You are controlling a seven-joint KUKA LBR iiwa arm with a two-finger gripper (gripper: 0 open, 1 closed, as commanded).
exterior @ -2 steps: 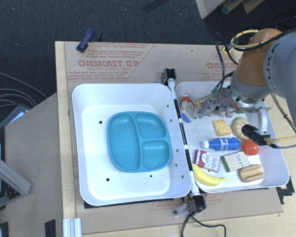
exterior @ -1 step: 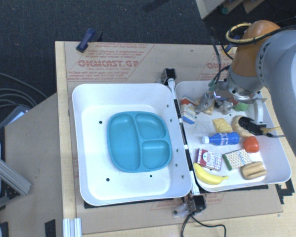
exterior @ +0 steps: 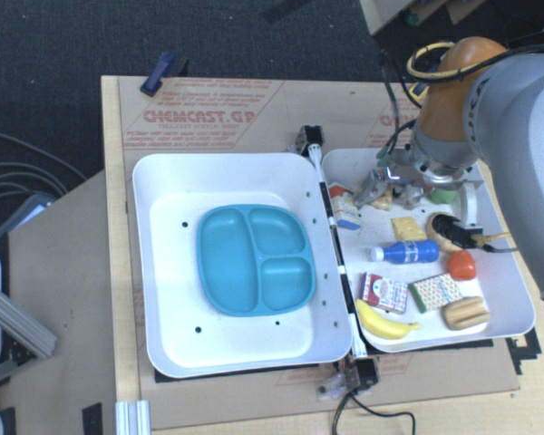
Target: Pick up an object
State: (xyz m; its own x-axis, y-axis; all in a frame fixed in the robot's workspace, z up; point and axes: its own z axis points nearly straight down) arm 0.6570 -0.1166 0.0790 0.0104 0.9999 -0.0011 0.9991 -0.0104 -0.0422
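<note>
Camera view: the bench (exterior: pixel 208 116) carries two white bins side by side. The left bin (exterior: pixel 163 243) holds one blue divided plate (exterior: pixel 254 259), lying flat near its centre. The right bin (exterior: pixel 524 320) holds all the loose items available for picking. A blue bottle (exterior: pixel 408 253) lies on its side near the middle, with a red tomato (exterior: pixel 461 265) just beside its right end. A yellow cracker (exterior: pixel 404 228) lies just above the bottle. Along the near edge are a banana (exterior: pixel 385 323), a red-and-white packet (exterior: pixel 383 293), a green checked box (exterior: pixel 435 291) and a bread roll (exterior: pixel 464 313). A small carton (exterior: pixel 344 212) sits against the wall shared with the left bin. The arm (exterior: pixel 512 125) enters from the right and places the gripper (exterior: pixel 378 187) over the far left part of the right bin, near the carton. Whether the gripper is open or closed cannot be determined (its tip is too small and cluttered to read), and no item is seen held in it.
</note>
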